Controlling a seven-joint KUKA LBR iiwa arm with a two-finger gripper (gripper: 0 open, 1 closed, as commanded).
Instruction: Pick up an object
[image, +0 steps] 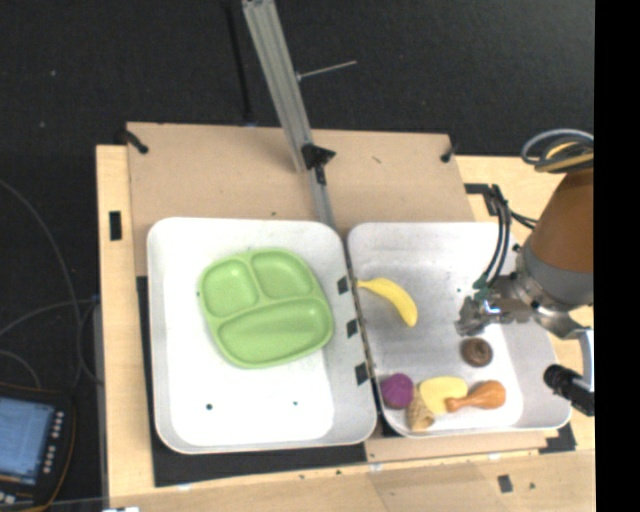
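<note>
The arm's wrist hides much of the gripper (478, 318), jaw state unreadable, hovering just above the brown doughnut (477, 351) near the right bin's (420, 240) far wall.

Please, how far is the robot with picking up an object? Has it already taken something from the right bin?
Done: the arm has reached over the right bin, and the gripper is just above the small brown round object. In hand: nothing shows in the gripper. Left: to close on an object and lift it. The banana, purple object, yellow object and brown drumstick-shaped toy all lie in the bin.
</note>
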